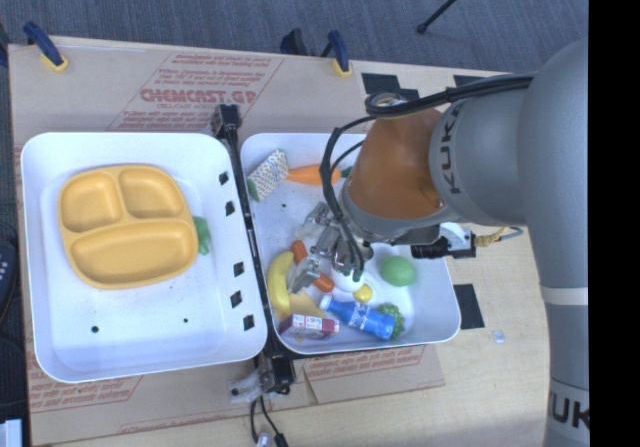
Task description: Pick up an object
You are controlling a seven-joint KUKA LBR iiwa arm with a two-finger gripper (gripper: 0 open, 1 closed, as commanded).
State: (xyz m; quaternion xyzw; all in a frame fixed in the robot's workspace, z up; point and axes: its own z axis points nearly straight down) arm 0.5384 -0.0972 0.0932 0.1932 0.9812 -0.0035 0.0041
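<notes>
I am watching the arm (480, 155) reaching in over the right bin (432, 307), its orange band hanging above the bin's middle. The gripper (328, 257) is sitting low among the clutter in that bin, and I cannot tell how it stands from here, because the metal parts are blurring into the objects beneath them. Just beside the gripper, toward the bin's left wall, a yellow banana (279, 283) is lying lengthwise. Nearer the bin's front edge, a blue bottle (362, 317) is lying on its side, with a small packet (306, 325) with red and yellow print next to it. A green ball (398, 271) is resting toward the bin's right side, just under the arm's wrist, and a small yellow piece (362, 292) is lying between it and the bottle. At the bin's far end, an orange carrot (305, 175) is lying beside a pale checkered block (267, 175). Beyond the bin's left wall, the left bin (60, 335) is holding a yellow divided tray (128, 225), with something green (203, 235) peeking out at the tray's right edge.
</notes>
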